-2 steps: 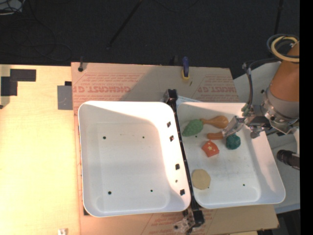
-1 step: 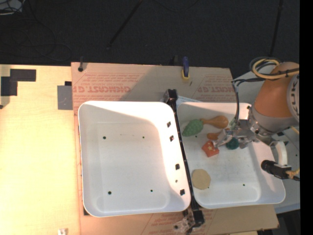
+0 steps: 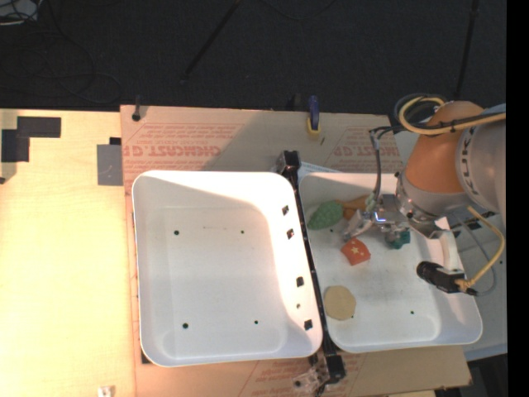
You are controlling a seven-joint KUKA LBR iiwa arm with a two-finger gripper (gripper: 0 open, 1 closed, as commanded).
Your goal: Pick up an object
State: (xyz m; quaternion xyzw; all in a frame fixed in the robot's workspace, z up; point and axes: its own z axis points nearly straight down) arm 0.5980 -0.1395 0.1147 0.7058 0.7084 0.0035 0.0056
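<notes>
We take the red block [image 3: 356, 252] as our landmark: it lies in the right bin [image 3: 413, 325], tilted, on bare white floor. The gripper [image 3: 372, 218] hangs just above and to the right of it, low over the bin, and we judge the arm [image 3: 442, 160] is lowered there to reach into this cluster. We cannot tell how its end is set, nor whether anything is caught in it.

Up and left of the red block lies a green object [image 3: 326, 214]; just beyond it, near the gripper, an orange piece [image 3: 356, 203] peeks out. To the right sits a teal object [image 3: 400, 238]. Below the block, apart, lies a tan disc [image 3: 339, 302]. The crowding near the gripper could hinder a clean pick. Left of the red block, across the divider, is the left bin [image 3: 157, 222].
</notes>
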